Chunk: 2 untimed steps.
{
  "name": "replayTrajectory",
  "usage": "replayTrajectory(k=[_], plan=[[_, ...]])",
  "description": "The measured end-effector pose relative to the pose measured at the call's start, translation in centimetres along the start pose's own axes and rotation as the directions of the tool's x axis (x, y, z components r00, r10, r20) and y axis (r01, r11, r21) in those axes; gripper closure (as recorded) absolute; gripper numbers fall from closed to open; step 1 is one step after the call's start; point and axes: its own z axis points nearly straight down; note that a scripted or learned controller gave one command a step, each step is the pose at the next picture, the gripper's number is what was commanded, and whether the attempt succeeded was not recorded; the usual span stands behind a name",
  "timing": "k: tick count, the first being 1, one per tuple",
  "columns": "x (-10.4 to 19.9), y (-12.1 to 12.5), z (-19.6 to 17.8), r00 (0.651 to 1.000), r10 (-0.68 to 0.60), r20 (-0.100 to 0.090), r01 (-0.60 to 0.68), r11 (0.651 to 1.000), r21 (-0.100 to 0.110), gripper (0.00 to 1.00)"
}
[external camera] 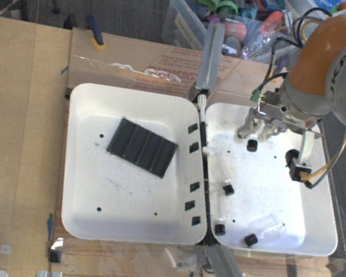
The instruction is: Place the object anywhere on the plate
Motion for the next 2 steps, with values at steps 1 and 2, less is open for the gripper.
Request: replayTrajectory(k=[1,2], plan=[[0.6,1.3,0.0,0.999,-0.047,0.000,0.047,0.999,-0.001,1.00],[0.7,1.2,-9.8,0.882,0.471,0.000,-0.471,0.882,0.001,1.00]])
